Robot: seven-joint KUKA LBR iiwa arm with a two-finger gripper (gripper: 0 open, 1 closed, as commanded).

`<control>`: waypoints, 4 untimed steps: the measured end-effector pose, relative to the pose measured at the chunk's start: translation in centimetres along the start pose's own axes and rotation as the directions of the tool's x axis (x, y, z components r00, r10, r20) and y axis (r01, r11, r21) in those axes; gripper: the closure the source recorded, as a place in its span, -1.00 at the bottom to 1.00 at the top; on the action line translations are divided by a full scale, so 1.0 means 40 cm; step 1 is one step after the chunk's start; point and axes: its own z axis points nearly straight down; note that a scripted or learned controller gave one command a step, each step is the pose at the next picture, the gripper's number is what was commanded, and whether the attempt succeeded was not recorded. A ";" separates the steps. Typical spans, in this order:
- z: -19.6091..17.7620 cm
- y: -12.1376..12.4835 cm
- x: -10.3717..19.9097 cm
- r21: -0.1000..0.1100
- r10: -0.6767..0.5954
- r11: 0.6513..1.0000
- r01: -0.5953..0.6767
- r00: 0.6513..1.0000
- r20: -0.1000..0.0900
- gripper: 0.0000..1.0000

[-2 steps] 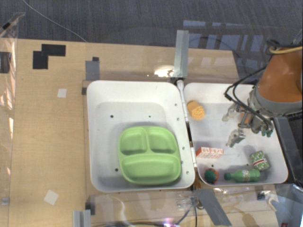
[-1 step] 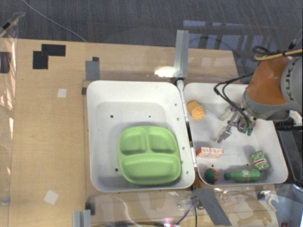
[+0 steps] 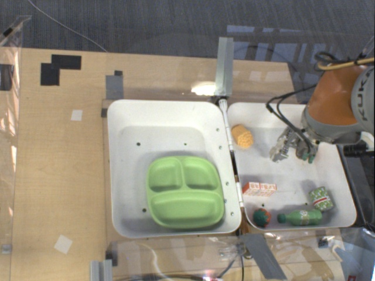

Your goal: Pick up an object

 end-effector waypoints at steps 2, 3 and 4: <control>-0.310 0.200 0.198 -0.003 -0.232 0.973 0.232 0.972 -0.020 1.00; -0.333 0.087 0.304 -0.009 -0.565 0.825 0.565 0.825 -0.019 1.00; -0.221 0.185 0.301 -0.024 -0.987 0.160 0.987 0.160 -0.006 1.00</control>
